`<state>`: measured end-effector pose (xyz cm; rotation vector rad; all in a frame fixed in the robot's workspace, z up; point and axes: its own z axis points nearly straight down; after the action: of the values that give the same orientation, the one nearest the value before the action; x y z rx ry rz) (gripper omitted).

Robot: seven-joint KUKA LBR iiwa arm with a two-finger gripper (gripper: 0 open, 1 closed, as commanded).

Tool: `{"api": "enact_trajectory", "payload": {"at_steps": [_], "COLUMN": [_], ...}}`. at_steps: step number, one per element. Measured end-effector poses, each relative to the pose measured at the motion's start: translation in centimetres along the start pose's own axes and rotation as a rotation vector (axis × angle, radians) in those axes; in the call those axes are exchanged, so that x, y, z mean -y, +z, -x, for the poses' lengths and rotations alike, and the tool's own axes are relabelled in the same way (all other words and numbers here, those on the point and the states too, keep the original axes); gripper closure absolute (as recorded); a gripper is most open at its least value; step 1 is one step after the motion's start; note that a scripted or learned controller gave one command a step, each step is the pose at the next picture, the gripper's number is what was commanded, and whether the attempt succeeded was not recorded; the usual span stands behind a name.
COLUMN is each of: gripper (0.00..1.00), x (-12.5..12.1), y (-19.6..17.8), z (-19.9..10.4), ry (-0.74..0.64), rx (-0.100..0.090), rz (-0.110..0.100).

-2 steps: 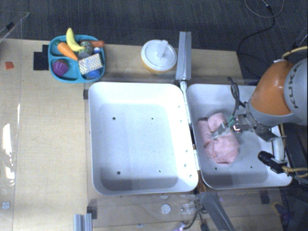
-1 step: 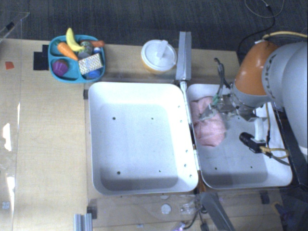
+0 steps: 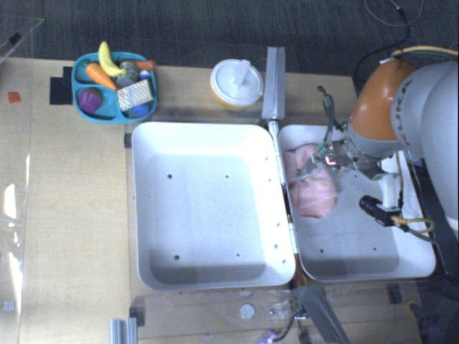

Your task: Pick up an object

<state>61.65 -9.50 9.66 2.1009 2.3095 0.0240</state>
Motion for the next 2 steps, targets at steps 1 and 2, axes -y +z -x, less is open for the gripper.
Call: {"api": "enact_trajectory", "payload": {"at_steps": [1, 2], "gripper": [1.00, 1.00], "x": [-0.5, -3.5], "y": [-1.4, -9.0], "z": [-0.3, -4.3], "ry": [-0.004, -0.224], "rx": [-0.002, -0.004], "rz": [0.011, -0.014]}}
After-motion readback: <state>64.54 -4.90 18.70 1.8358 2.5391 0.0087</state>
